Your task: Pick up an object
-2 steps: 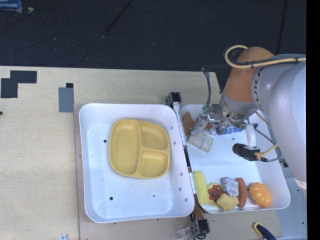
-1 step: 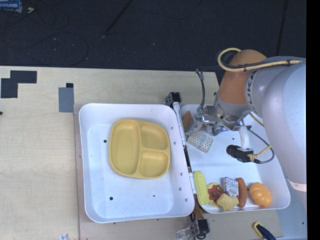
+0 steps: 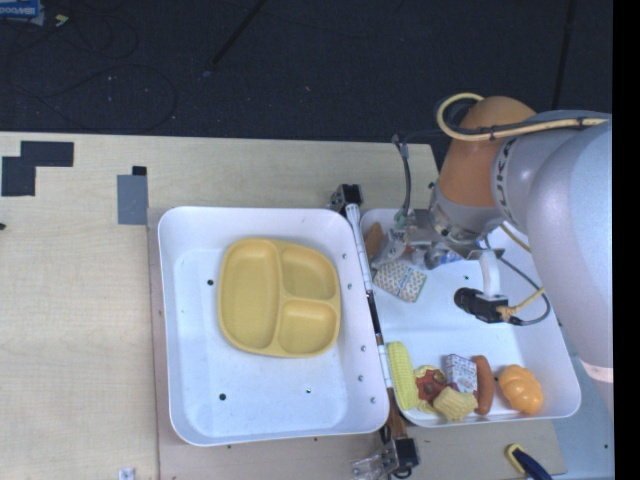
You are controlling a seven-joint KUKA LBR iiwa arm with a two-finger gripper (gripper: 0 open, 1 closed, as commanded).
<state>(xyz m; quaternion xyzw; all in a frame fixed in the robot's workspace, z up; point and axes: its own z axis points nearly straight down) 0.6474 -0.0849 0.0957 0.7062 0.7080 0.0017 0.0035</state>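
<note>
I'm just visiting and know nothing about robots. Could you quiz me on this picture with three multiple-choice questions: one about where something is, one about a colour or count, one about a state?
1. Where does the yellow divided plate lie?
A. left bin
B. right bin
C. bare bench

2. How many compartments does that plate have?
A. two
B. three
C. five

3. How does the plate lie?
A. flat, hollows up
B. flipped over
C. on edge

Answers:
1 A, it rests in the left bin, away from the toy food pile in the right bin.
2 B, ridges mark one long hollow and two smaller ones.
3 A, the hollows face the camera.
</note>
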